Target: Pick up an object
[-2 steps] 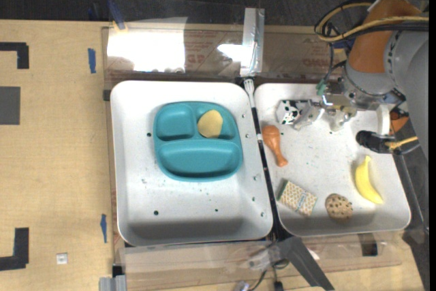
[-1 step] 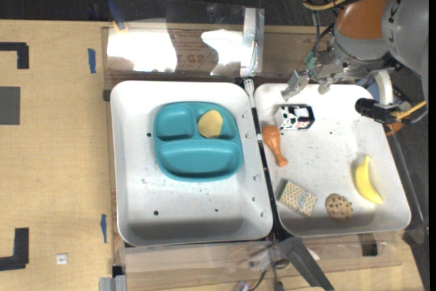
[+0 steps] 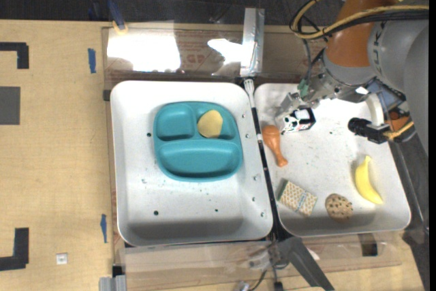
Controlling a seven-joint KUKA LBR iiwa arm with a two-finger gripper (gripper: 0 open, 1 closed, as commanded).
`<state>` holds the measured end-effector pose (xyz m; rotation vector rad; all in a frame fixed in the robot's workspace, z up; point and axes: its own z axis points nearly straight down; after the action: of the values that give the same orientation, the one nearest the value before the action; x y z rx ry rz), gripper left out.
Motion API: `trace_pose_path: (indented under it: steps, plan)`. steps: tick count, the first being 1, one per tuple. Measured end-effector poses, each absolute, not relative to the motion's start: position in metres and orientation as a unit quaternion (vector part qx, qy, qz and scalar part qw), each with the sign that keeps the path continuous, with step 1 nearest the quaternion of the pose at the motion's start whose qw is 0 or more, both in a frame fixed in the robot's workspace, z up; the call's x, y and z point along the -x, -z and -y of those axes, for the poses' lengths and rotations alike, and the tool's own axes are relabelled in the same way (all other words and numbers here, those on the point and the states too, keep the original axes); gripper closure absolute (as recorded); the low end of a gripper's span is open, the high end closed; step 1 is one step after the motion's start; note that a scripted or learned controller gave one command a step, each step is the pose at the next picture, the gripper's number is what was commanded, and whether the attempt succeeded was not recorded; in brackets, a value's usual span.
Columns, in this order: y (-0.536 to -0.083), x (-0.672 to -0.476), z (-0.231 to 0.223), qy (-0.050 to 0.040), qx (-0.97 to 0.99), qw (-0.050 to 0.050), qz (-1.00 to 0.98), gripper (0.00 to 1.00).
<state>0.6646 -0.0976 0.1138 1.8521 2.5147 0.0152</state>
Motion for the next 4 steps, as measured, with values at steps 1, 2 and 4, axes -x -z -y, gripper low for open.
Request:
trace_pose_path:
  steps: [1, 2, 4]
  plan:
    - [-0.099, -0.641, 0.109, -0.0020, -0.502, 0.004, -0.865, 0.00]
    - [-0.190, -0.669, 0.037, -0.0024, -0.285, 0.006, -0.959, 0.00]
    - [-0.186, -0.555, 0.081, -0.0002, -0.288, 0.001, -0.958, 0.00]
